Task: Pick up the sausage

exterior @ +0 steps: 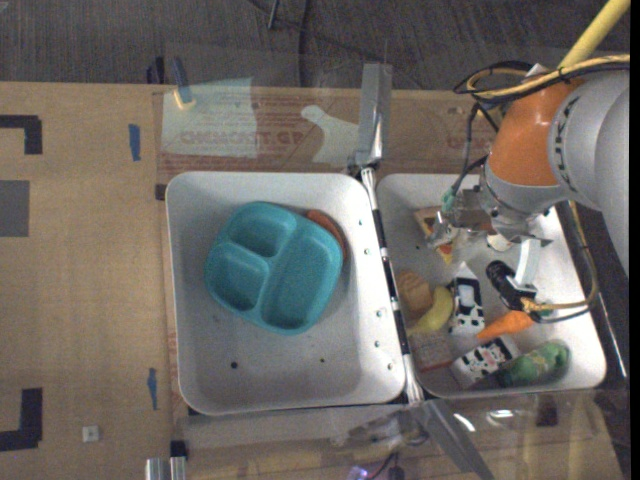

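Observation:
A reddish-orange rounded piece, which looks like the sausage [328,224], lies in the left bin [190,268]. It is tucked against the upper right rim of a teal divided plate [275,266], which hides part of it. My gripper [456,222] hangs over the upper left part of the right bin [590,358], just above a pizza slice toy [436,224]. The bin divider and a wide gap separate it from the sausage. Nothing shows between its fingertips.
The right bin holds a round bread piece [412,290], a banana [436,311], two cow-patterned cartons [466,306], a carrot [510,322], a green toy [536,362] and a brown slab [430,349]. A metal rail [385,268] divides the bins.

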Controlling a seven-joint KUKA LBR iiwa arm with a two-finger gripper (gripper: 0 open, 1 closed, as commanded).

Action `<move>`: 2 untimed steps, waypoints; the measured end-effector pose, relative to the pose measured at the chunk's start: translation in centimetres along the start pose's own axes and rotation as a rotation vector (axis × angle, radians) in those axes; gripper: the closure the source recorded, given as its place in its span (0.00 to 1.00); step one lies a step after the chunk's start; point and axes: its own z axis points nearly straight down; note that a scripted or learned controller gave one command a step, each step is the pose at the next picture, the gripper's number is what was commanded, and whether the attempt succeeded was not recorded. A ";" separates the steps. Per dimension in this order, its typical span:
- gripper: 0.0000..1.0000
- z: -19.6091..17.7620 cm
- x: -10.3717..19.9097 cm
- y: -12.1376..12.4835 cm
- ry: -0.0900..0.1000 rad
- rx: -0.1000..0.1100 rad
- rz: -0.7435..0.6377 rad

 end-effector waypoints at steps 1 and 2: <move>1.00 -14.7 0.1 4.9 0.004 0.011 -0.036; 1.00 -8.3 4.5 -2.4 0.005 0.019 0.245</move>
